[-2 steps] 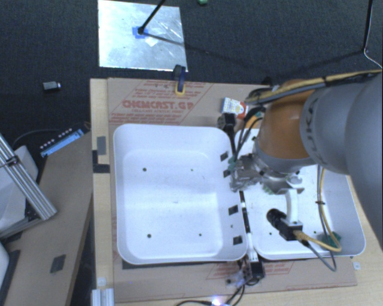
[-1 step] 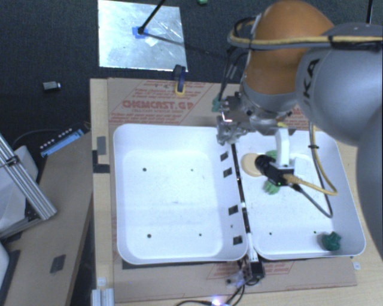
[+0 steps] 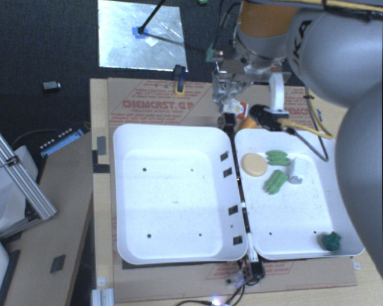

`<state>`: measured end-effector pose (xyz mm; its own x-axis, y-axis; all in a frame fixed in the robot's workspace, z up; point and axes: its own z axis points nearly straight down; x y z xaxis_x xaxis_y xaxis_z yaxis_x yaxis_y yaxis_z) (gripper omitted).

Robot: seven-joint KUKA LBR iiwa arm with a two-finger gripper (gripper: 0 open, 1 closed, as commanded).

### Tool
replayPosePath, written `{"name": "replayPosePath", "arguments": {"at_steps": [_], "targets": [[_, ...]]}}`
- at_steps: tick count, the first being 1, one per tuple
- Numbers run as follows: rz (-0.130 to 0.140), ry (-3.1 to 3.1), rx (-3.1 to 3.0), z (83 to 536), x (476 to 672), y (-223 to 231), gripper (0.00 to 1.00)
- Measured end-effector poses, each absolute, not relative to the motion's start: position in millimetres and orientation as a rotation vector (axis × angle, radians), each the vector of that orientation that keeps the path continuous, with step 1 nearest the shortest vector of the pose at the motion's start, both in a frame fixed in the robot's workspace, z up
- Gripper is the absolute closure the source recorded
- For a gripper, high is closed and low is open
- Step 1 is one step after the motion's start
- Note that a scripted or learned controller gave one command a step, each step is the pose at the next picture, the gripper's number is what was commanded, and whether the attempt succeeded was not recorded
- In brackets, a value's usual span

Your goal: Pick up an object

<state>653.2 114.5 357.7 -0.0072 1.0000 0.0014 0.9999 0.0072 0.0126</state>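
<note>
Hovering at the far edge of the right bin [image 3: 335, 197], the end effector [image 3: 227, 110] is positioned pre-grasp; its state cannot be told. Descent onto the tan disc [image 3: 254, 164] is judged next.

Two bins [image 3: 173, 143] of smooth, slightly glossy white plastic on a matt brown cardboard sheet [image 3: 149, 101]; arm [image 3: 335, 54] of satin grey metal; crinkled reflective foil panel [image 3: 140, 36] behind; matt tan disc [image 3: 254, 164].

Bulky grey arm [image 3: 335, 54], orange band [image 3: 263, 18], metallic tool [image 3: 226, 98]
</note>
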Motion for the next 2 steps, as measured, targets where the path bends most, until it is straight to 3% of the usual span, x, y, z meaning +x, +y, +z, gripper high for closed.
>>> {"name": "replayPosePath", "arguments": {"at_steps": [1, 2], "targets": [[0.018, 2.236, 2.204, 427, 649.0, 219, 1.0], [-0.016, 2.239, 2.216, 341, 534.8, 237, 1.0]]}}
